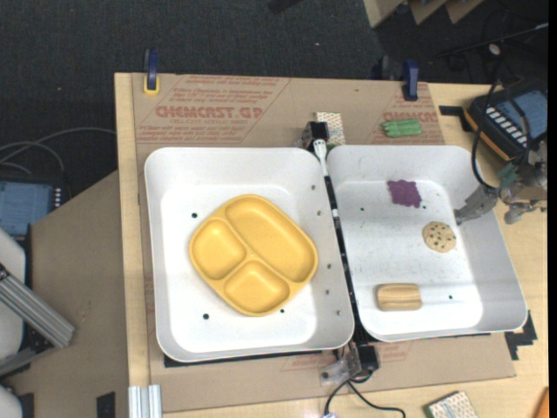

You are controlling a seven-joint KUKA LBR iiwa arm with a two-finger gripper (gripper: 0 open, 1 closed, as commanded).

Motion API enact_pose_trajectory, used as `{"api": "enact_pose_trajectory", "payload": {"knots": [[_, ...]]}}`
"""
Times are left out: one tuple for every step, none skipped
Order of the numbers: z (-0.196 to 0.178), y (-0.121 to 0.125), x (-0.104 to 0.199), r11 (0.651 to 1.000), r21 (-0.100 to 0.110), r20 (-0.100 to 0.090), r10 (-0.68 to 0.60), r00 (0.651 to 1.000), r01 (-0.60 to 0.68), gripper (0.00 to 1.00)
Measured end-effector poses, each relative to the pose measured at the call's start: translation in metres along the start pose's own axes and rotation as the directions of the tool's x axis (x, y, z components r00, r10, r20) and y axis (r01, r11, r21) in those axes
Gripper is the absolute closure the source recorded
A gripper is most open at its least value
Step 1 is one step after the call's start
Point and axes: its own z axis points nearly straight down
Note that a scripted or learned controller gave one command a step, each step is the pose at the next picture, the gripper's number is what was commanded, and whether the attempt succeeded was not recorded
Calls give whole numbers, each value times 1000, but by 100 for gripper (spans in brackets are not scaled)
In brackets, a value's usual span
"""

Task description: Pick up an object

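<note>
Cookie (439,236) sits near the right bin's (487,307) right wall, light and crumbly, best pinched gently across its rim. Hand (474,205) hovers just beside it; whether it's spread or pressed together, can't tell.
</note>
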Motion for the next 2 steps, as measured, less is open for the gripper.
{"api": "enact_pose_trajectory", "payload": {"knots": [[122,3,-9,1000,9,-3,1,1000,-1,0],[165,74,3,1000,-2,0,-5,1000,5,0]]}}
